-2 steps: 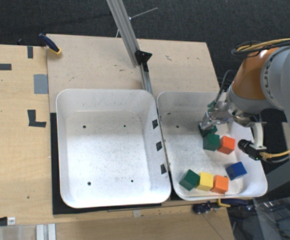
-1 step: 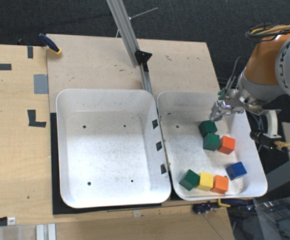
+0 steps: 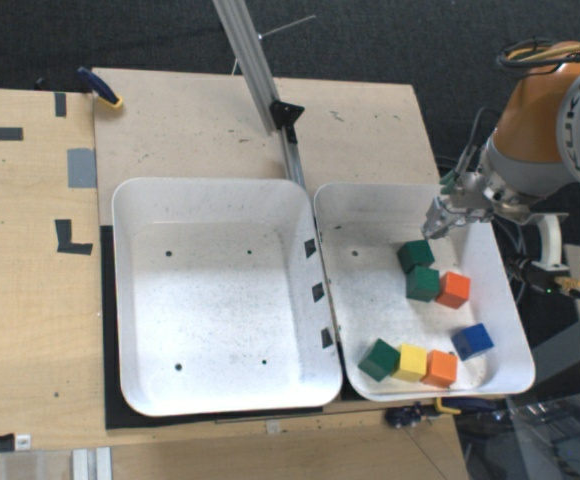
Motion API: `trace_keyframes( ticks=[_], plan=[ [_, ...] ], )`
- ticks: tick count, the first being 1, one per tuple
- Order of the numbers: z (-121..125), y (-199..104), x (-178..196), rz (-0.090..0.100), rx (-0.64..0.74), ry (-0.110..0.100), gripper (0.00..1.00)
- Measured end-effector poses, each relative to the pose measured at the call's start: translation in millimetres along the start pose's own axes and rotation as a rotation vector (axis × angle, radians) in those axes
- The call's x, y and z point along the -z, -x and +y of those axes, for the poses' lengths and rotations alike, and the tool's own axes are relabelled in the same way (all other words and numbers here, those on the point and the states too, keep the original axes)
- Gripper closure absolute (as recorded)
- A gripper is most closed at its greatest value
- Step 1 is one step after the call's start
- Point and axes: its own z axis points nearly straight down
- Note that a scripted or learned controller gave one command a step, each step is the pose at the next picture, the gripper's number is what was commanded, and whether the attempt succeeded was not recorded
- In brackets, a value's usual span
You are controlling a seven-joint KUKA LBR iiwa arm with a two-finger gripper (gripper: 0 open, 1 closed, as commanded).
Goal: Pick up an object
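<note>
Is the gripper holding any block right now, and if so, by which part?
Nothing is held. The gripper hovers just above the upper green block in the right bin, with no block between its jaws.

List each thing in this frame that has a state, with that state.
gripper: above the right bin, just beyond the upper green cube
upper green cube: resting in the right bin, not held
bottom row of three cubes: touching side by side
blue cube: standing apart
left bin: beside the right bin
</note>
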Motion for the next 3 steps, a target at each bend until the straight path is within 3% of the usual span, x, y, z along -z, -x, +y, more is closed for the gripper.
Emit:
trace_keyframes(
  ticks=[3],
  plan=[
    [13.6,-144.6,18.0,0.002,0.006,0.000,1.00]
  ],
)
